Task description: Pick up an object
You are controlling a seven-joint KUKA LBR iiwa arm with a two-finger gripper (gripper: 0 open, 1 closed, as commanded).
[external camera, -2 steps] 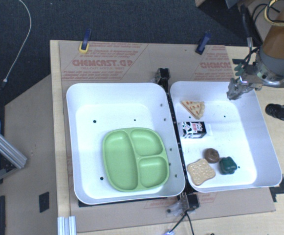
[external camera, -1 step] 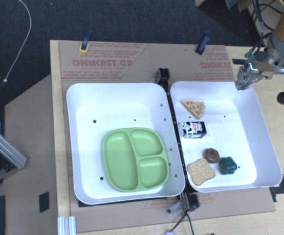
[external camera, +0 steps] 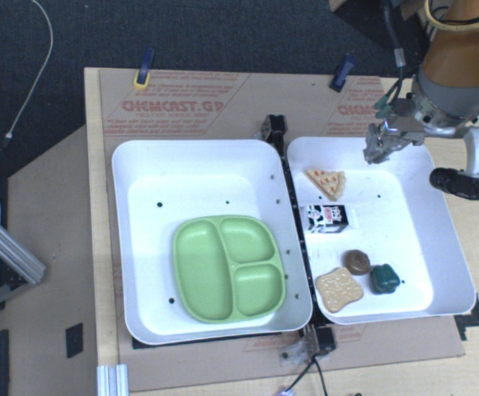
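Dark blue-grey carpet [external camera: 181, 19] fills the top and left of the frame, crossed by a thin white cable [external camera: 37, 64] at upper left. The tan surface [external camera: 223, 97] carries red printing and two blue clamps [external camera: 144, 68] along its far edge.

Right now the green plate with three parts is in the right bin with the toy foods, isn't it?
Not quite. The camera view shows the green plate with three parts in the left bin. The toy foods, like the pizza slice and the cookie, are in the right bin.
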